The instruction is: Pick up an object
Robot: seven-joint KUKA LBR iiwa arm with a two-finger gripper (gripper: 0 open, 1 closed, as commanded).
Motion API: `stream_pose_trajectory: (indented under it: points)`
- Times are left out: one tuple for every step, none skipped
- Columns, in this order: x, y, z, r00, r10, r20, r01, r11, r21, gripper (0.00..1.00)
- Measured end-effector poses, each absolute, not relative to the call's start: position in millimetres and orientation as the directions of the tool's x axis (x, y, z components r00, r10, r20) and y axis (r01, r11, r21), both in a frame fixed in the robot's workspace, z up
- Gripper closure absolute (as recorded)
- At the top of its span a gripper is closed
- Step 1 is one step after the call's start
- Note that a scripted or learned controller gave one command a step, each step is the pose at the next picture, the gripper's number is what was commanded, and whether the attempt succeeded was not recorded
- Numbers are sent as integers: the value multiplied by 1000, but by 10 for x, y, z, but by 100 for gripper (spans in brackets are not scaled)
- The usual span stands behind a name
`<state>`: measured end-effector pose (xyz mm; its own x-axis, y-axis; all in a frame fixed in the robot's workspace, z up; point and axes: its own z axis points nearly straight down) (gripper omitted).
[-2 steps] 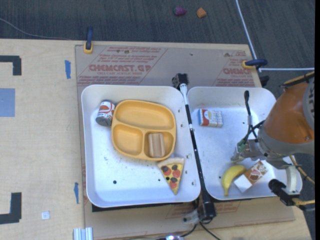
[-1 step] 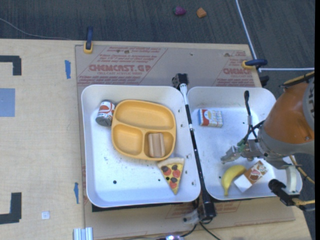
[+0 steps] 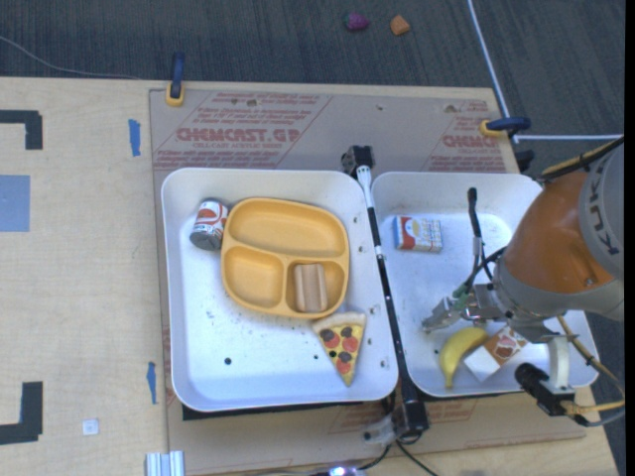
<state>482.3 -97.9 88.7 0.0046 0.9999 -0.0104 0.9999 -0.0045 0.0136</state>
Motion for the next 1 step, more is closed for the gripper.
stream_pose_trajectory:
  points:
    - [4825, -970, 887, 5, 1000, -10, 1000, -5, 14, 0]
